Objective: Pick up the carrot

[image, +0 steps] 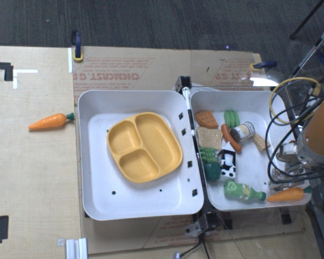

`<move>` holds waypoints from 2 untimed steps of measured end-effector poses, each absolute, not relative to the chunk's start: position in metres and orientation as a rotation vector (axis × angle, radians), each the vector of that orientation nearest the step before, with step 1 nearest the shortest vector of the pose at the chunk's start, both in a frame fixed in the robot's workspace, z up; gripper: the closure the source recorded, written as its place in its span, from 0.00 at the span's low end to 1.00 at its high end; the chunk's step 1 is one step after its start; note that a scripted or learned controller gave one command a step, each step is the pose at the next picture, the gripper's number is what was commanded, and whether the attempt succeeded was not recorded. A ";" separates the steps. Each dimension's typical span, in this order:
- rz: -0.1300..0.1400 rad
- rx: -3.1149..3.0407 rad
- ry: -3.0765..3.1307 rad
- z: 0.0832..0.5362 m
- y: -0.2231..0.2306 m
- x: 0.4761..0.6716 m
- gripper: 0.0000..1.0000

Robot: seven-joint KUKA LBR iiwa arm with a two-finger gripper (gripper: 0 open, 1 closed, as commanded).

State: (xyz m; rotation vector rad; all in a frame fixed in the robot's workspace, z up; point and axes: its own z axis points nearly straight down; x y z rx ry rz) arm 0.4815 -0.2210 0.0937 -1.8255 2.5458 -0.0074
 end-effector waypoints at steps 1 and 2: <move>-0.004 -2.180 2.251 0.093 -0.221 0.481 0.00; -0.003 -2.416 1.996 0.092 -0.220 0.481 0.00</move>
